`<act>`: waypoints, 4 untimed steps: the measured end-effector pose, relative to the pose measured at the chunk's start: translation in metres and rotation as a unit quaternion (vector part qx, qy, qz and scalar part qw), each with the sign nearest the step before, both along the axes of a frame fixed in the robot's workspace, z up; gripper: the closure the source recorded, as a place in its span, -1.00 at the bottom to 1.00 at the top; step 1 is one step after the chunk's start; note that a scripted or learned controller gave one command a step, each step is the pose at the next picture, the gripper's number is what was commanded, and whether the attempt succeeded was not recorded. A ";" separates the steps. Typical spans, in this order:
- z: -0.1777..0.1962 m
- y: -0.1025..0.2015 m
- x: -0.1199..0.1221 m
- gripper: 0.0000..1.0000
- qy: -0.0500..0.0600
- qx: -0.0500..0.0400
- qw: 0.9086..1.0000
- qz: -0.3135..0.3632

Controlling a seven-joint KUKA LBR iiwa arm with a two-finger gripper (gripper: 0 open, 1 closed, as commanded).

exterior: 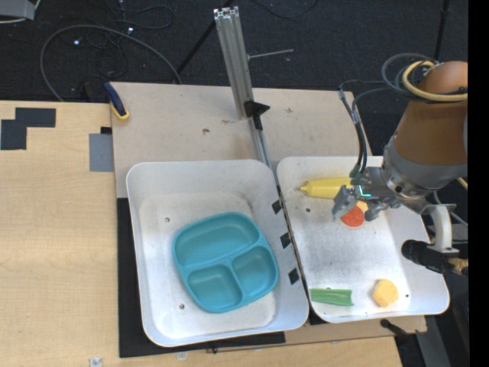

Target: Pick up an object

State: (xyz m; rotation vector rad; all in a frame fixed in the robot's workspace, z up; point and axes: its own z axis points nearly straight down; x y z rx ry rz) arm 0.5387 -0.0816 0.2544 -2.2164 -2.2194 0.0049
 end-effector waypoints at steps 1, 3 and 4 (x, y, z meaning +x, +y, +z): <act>0.001 0.000 0.000 -1.00 -0.001 0.000 1.000 0.000; -0.121 -0.002 -0.004 -1.00 0.002 0.000 1.000 -0.001; -0.160 -0.003 -0.002 -1.00 -0.002 0.001 1.000 -0.001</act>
